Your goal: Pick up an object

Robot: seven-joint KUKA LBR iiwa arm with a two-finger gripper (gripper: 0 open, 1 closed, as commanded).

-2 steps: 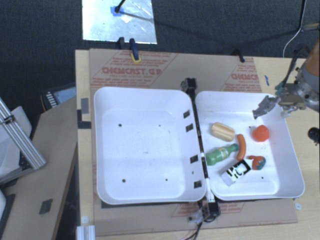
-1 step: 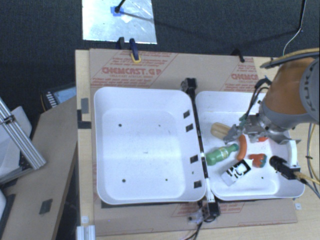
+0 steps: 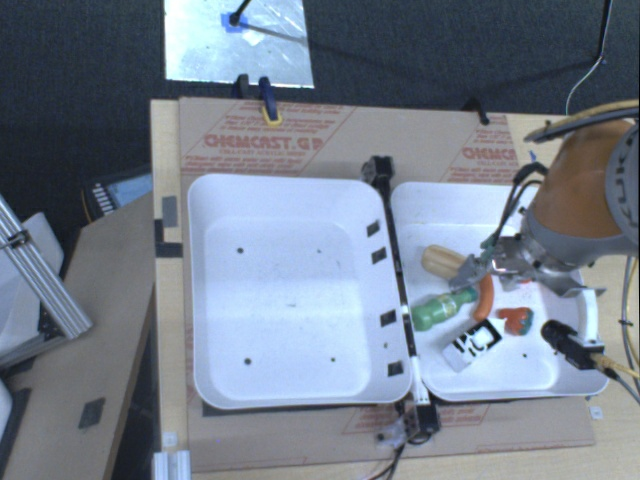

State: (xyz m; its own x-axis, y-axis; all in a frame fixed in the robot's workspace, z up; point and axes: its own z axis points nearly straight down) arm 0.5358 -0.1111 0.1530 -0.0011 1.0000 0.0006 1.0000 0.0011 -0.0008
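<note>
Orange stick [image 3: 487,295] touches green bottle [image 3: 441,310]; hand [image 3: 478,270] just above bottle. Can't tell hand spread or pinching. Risk: hand bumps both, stick slips away.

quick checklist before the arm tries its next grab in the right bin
1. Gripper over the right bin: ok.
2. Targets in reach: green bottle, orange carrot-like piece, tan wooden piece close by: ok.
3. Single object isolated: not ok, bottle and orange piece touch.
4. Object between fingers: cannot tell.
5. Black-and-white block and red piece apart from the gripper: ok.
</note>
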